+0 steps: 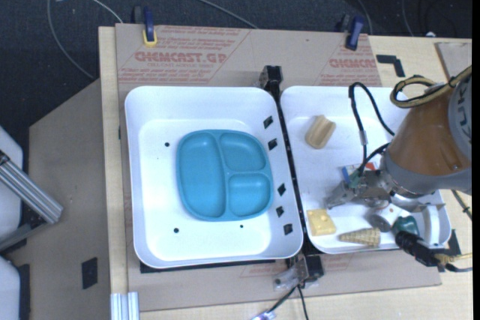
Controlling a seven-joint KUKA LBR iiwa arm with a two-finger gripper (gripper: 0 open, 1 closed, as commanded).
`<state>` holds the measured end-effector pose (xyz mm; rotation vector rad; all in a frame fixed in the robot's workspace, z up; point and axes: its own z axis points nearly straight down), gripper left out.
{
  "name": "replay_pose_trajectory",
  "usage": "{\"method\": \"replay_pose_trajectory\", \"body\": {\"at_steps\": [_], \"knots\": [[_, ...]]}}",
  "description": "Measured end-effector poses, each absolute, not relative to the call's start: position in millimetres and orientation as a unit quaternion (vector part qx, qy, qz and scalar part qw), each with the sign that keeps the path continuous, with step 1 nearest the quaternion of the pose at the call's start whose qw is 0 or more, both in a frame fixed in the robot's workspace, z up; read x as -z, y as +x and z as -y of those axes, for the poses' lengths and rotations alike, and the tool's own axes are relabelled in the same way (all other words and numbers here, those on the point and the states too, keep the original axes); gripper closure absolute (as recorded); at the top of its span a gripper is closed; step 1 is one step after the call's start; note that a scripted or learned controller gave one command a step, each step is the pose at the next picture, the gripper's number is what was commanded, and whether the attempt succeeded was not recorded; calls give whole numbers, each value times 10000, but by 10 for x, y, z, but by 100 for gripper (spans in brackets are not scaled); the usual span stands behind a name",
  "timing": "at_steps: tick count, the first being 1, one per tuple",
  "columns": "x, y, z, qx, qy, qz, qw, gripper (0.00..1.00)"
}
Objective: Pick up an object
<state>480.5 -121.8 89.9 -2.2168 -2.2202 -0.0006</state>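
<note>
My gripper hangs low in the right bin, near its middle, pointing left. Just below it a yellow square cheese piece lies flat on the bin floor. To the right of the cheese rests a tan waffle cone on its side. A tan bread-like chunk sits apart at the bin's upper left. A teal object lies at the lower right, partly under the arm. I see nothing clearly held in the gripper.
The left bin holds a blue divided plate. A black divider with clips runs between the bins. The arm's orange band and black cables hang over the right bin's right half.
</note>
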Motion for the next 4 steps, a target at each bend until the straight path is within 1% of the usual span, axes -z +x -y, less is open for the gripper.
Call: {"method": "replay_pose_trajectory", "body": {"at_steps": [1, 2, 3, 4], "knots": [[-1030, 4808, 1228, 7, -7073, 7069, 5, 100], [-1670, 4832, 1219, 19, -7066, 7076, -27, 100], [-2209, 4849, 1220, 20, -7065, 7077, -29, 100], [-2129, 5152, 770, 13, -7048, 7094, -2, 100]]}}
